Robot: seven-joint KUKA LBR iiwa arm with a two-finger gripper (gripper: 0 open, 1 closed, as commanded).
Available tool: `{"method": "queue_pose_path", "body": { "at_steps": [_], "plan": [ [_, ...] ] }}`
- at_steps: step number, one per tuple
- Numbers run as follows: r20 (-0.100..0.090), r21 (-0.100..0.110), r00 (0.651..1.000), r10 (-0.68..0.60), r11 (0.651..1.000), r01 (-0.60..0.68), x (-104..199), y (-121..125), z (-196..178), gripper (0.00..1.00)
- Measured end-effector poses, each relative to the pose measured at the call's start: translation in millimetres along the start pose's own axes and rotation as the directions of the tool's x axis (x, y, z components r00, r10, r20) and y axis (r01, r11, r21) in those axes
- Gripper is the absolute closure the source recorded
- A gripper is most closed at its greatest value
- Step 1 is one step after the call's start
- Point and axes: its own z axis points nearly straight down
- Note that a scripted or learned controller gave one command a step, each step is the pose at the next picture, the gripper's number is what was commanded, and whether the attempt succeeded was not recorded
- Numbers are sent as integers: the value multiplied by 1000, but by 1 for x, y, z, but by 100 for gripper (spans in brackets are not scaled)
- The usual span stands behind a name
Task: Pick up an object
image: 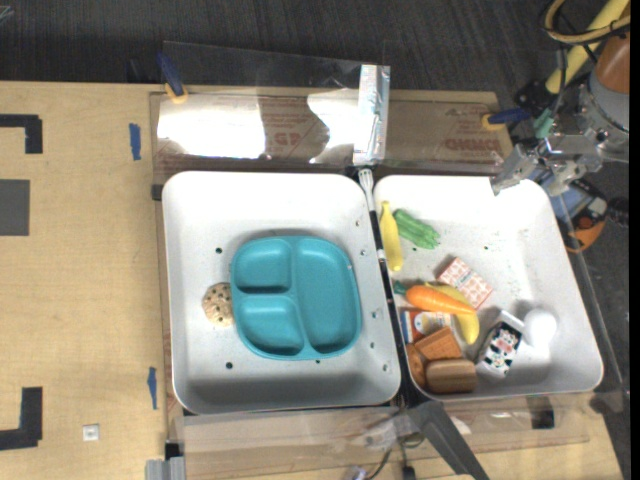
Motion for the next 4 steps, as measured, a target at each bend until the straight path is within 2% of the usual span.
{"method": "queue_pose_path", "body": {
  "at_steps": [1,2,3,4],
  "plan": [
    [-1,4,997,-75,997,75,15,-91,68,0],
    [0,-2,993,114,993,-114,5,-116,192,0],
    [1,-3,993,115,993,-115,5,-116,182,100],
    [1,-12,1000,-31,999,31,63,-126,7,100]
  ]
}}
